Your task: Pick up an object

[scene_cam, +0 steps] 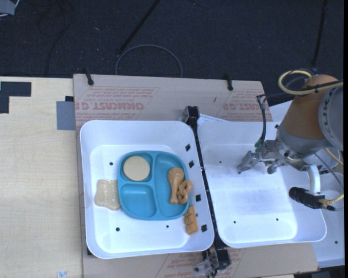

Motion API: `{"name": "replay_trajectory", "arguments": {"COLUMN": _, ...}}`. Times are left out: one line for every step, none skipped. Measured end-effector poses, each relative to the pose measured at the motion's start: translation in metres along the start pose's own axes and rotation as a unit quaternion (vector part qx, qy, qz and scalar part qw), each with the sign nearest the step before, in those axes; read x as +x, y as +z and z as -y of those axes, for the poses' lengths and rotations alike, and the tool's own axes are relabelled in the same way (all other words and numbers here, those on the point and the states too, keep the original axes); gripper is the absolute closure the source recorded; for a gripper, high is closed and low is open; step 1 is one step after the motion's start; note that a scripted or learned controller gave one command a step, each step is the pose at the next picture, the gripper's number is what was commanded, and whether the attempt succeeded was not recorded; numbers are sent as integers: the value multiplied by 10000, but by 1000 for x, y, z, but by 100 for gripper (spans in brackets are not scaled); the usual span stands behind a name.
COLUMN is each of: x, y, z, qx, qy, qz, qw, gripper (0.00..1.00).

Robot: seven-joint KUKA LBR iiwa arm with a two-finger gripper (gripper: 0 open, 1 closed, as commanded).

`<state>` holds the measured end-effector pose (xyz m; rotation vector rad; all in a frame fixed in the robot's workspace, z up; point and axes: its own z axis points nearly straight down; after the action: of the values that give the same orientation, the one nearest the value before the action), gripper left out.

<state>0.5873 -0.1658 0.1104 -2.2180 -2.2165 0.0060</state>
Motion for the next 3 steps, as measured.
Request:
{"name": "replay_trajectory", "arguments": {"x": -1, "y": -12, "z": 0, "qx": -9, "qy": 11, "qz": 2, "qw": 10000, "gripper": 100}}
{"name": "replay_trajectory", "arguments": {"x": -1, "y": -75, "z": 3, "qx": -46, "qy": -3, "qz": 11, "qw": 10000, "gripper": 100}}
{"name": "replay_trajectory", "arguments": {"x": -2, "y": -127, "z": 3, "qx": -51, "qy": -7, "qz": 13, "qw": 10000, "gripper": 100}}
